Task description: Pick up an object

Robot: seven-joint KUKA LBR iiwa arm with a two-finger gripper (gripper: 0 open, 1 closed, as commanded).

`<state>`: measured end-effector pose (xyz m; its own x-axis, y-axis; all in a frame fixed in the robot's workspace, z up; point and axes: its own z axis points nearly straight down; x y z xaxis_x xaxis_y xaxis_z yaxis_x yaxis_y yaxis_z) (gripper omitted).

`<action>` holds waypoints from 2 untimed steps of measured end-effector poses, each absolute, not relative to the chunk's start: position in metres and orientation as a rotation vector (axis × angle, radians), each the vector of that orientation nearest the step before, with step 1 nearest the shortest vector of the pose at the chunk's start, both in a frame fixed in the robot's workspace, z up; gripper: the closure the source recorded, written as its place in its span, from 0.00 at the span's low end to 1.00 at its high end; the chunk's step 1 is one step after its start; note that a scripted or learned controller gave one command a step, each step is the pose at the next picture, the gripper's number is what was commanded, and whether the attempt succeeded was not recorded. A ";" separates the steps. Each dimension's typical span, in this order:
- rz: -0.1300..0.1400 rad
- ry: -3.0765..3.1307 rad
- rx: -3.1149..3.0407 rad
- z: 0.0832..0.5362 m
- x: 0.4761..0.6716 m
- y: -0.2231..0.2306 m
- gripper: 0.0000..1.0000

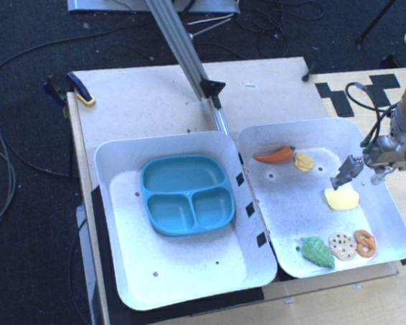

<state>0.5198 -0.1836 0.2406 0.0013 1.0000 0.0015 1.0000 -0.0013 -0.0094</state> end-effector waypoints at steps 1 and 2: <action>0.001 -2.223 -2.220 0.245 0.522 -0.183 0.00; 0.005 -2.216 -2.219 0.181 0.520 -0.186 0.00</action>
